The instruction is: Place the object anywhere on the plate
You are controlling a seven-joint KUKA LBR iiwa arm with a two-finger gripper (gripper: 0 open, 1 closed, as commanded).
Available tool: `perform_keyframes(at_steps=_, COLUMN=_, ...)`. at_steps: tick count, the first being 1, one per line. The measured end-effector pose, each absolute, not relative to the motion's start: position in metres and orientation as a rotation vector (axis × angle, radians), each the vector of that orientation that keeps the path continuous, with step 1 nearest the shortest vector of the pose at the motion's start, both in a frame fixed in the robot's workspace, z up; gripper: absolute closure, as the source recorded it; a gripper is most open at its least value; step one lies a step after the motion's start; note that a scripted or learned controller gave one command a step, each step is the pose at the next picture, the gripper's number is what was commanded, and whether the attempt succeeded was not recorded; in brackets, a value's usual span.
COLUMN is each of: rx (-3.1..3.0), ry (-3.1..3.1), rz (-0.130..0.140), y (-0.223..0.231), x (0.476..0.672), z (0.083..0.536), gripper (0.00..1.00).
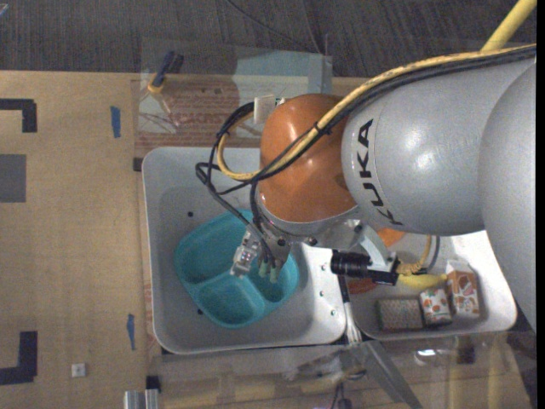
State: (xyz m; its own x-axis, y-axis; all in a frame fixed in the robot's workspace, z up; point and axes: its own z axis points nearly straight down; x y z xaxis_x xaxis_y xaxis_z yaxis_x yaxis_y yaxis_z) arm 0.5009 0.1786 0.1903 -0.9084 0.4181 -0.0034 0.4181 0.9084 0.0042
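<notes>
The arm [426,143] enters from the right and extends over the left bin [162,186], with its orange band [302,160] sitting above the wrist. The end effector [260,267] hangs directly over the teal plate [204,262], a divided dish with several compartments that lies in the left bin near its right wall. The fingertips [271,271] sit over the boundary between the plate's compartments on its right side. The fingers appear close together, but whether they are parted or pressed on anything cannot be determined, as the view is too small and dark at that point; no item is discernible between them. The right bin [502,313] holds the candidate objects: a yellow banana-shaped item [421,279], a grey rectangular sponge-like block [400,313], and two small printed cartons [450,296] just beside one another near the right wall. An orange item [387,237] is partly hidden under the arm. Both bins rest on the wooden surface [68,228], which carries blue tape marks [115,122] and black corner markings [21,113].
</notes>
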Motion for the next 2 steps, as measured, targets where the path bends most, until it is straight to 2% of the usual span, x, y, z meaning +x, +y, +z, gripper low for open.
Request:
perform_keyframes(at_steps=1, rx=0.279, ry=3.13, rz=0.001, y=0.224, x=0.48, z=0.161, gripper=1.0)
perform_keyframes(at_steps=2, rx=0.111, ry=3.134, rz=0.005, y=0.226, x=0.486, z=0.202, gripper=1.0)
